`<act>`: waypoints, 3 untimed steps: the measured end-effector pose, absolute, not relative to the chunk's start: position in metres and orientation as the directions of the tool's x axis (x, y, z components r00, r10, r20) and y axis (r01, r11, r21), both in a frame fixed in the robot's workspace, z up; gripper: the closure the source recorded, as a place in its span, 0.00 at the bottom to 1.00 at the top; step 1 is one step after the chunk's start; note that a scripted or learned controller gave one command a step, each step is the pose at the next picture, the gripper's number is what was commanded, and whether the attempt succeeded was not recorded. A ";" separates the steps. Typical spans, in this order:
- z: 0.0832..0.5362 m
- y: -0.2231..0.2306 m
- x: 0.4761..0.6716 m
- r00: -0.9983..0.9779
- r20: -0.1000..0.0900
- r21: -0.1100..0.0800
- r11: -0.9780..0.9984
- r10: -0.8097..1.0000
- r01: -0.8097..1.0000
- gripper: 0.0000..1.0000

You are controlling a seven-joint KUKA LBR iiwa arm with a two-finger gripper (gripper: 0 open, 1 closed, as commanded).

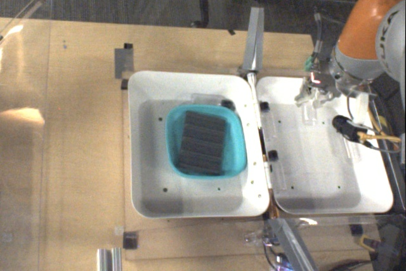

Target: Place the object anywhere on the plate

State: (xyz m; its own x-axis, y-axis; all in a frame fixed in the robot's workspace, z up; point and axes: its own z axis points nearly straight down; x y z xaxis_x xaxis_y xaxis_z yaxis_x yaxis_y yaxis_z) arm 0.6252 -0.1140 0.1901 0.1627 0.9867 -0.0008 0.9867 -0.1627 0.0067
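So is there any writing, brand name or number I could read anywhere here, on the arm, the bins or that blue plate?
None can be read.
The turquoise plate and the dark ridged object lying on it carry no print.
The left bin and right bin are plain white.
The arm shows bare orange and grey casing; any marking near the gripper is too small and blurred to tell.

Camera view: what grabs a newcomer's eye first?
The turquoise plate in the left bin, with a dark ribbed block lying on it. Next, the arm's orange band at upper right, its gripper over the right bin.
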 end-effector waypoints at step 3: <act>0.427 -0.183 0.589 0.378 0.000 0.014 -0.378 0.926 0.926 0.00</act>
State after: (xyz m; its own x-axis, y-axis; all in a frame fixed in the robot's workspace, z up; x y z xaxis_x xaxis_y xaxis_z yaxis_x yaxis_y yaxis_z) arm 0.5894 -0.1827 0.4268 0.3782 0.9257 -0.0001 0.9256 -0.3782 0.0144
